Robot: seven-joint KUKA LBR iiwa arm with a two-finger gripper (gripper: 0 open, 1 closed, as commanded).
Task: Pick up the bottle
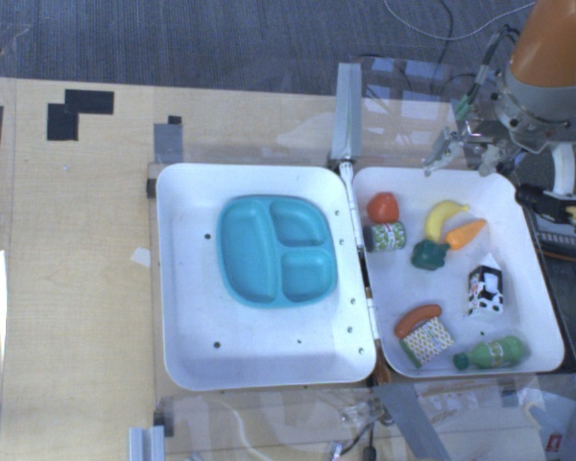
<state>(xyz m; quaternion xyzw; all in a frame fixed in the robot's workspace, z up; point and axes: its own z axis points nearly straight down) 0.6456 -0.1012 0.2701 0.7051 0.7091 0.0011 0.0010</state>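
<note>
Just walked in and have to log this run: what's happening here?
The arm's gripper hovers over the far edge of the right bin, with nothing between its fingers. The green bottle it is meant to pick up lies on its side in that bin's near corner, well away from the gripper. Toy food sits around it, including a banana and a carrot. The left bin holds a blue divided tray.

arm [554,41] cut off by right edge; gripper [458,152] fingers blurred

Orange band [554,29] above grey wrist [538,113] — thin metal pincer [461,147].
</note>
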